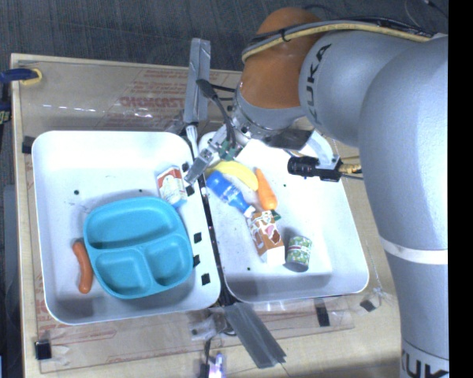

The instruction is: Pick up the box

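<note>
My claw (209, 154) hangs over the bins' shared rim, can't tell its opening. Box (266, 235) sits in the right bin (banana (235, 170) and bottle (229, 191) crowd nearby), so I might snag those instead.

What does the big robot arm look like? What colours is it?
The arm is fat, round and shiny grey, with an orange band near the wrist. A yellowish cable runs along the top, black letters are printed on its grey shell, and a small black part sticks out underneath.
</note>
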`<action>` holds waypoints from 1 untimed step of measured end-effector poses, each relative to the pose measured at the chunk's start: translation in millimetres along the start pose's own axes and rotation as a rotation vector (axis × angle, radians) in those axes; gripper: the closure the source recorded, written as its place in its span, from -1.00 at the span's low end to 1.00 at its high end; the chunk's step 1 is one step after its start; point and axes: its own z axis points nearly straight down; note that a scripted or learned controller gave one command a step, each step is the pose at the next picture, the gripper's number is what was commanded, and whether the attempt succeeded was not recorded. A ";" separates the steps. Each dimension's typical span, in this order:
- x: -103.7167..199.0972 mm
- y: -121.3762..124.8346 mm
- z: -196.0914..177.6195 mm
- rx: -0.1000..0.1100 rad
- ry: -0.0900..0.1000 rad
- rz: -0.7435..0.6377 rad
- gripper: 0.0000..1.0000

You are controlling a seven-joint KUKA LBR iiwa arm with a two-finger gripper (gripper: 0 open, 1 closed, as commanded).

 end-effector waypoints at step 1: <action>6.0 -18.3 -55.8 -0.002 -0.003 -0.166 -1.00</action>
